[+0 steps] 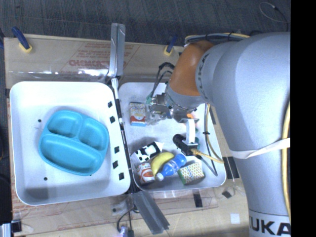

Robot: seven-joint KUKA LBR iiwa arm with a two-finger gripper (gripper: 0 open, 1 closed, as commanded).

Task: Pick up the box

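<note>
camera view: box [138,113] beside claw [157,106]

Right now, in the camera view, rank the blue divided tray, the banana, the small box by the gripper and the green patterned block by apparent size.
1. Blue divided tray, by far the largest.
2. Banana, small box and green patterned block: these three look too alike to rank, and the banana is partly covered.
</note>
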